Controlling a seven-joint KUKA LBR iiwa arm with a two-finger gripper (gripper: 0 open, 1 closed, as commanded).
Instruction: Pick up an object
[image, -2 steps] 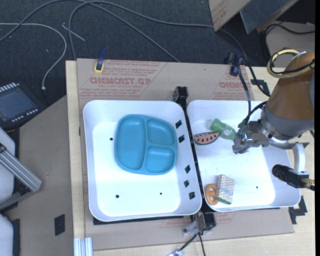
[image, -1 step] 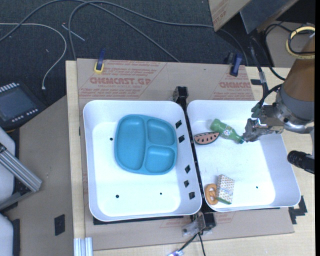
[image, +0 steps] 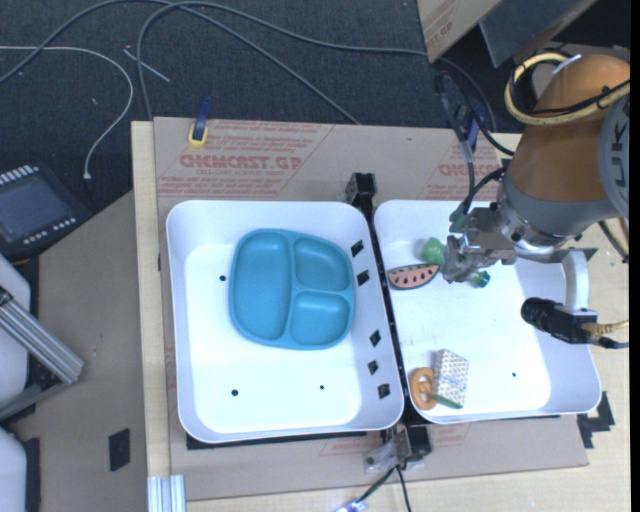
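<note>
Toys lie in the right bin. The gripper hangs low over a small green toy, beside a watermelon slice. I cannot tell how it is set. The green toy looks light and hard, so pinch its middle.

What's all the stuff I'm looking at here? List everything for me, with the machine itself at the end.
Bins: two, white, side by side on the bench; left bin, right bin.
Divided plate: one, light blue, in the left bin.
Watermelon-slice toy: one, red with a green rim, at the right bin's left wall.
Green item: one, right bin, beside the gripper; too small to identify.
Patterned packet: one, pale, near the right bin's front.
Pretzel-like item: one, orange, touching the packet.
Cardboard sheet: one, tan, under the bins.
Cables: several, pale, on the dark floor.
Arm: one, grey and orange.
Gripper: one, low over the right bin.
</note>
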